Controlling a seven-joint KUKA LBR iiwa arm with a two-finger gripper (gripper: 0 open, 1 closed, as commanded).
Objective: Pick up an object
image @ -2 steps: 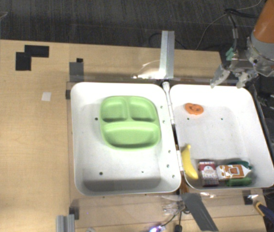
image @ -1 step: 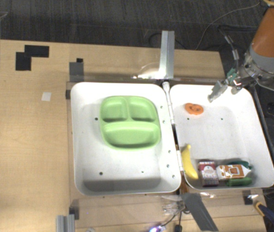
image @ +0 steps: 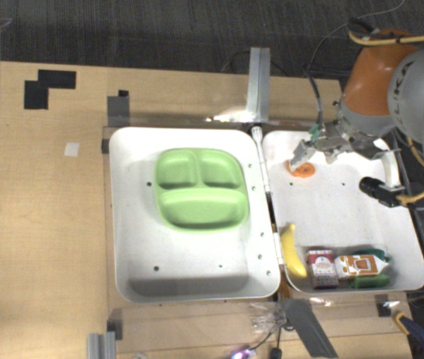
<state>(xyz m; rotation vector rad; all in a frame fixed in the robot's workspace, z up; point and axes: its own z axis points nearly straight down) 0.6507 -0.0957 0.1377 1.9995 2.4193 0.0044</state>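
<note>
One small orange object (image: 303,170) lies right beneath the tool (image: 302,155); whether the tool grips it, I cannot tell.

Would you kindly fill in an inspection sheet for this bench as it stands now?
Surface: wooden bench bearing a left bin and a right bin, side by side.
Job's things: small orange object at the back of the right bin; banana along its left wall; two packaged items along its front edge.
Clutter: green divided tray in the left bin.
Grippers: tool low over the right bin's back, just above the orange object; grasp not confirmed.
Cables: black cables behind the bench, near the arm.
Surroundings: dark carpet; black marks on the bench's far left.
</note>
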